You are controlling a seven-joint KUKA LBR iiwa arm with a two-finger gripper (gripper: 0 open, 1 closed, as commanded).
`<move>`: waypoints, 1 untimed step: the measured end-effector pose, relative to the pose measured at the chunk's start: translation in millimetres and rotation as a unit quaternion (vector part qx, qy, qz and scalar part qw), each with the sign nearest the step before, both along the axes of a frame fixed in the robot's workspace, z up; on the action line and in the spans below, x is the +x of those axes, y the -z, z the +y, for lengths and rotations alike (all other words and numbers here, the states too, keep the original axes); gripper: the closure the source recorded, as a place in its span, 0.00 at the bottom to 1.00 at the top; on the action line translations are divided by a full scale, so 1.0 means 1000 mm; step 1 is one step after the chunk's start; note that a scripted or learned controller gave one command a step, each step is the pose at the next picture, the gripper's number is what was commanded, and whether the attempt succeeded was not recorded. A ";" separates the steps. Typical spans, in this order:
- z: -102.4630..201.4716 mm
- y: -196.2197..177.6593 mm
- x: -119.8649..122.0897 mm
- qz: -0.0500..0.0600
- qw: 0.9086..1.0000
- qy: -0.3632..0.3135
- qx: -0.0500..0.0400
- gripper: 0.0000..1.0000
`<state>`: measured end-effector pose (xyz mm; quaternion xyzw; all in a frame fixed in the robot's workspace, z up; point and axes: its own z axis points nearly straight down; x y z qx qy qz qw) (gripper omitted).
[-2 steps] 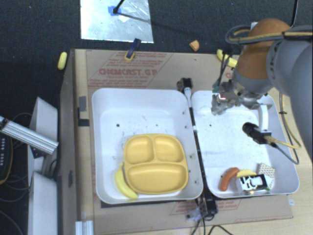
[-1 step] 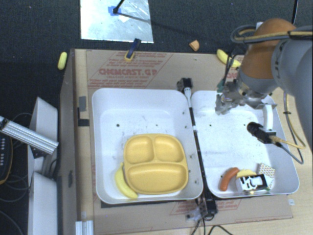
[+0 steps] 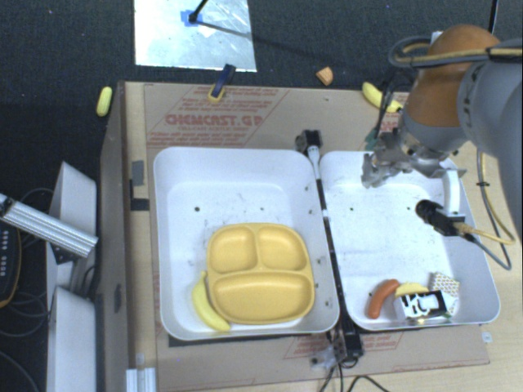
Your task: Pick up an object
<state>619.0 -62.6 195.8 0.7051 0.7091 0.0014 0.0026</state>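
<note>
Yellow plastic is dominating the left bin (image 3: 176, 186): we are seeing a divided tray (image 3: 260, 272) lying flat there, with a banana (image 3: 204, 305) tucked against its near-left edge. The gripper (image 3: 377, 172) is hanging over the far end of the right bin (image 3: 482, 288), and we cannot tell whether it is released or clenched. We are noting a sausage (image 3: 381, 297), a small yellow piece (image 3: 413, 288) and a black-and-white box (image 3: 425, 305) clustering in the right bin's near corner, well apart from the gripper.
</note>
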 end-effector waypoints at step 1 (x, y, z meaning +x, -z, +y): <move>-0.003 0.011 0.013 0.001 1.000 0.001 0.000 1.00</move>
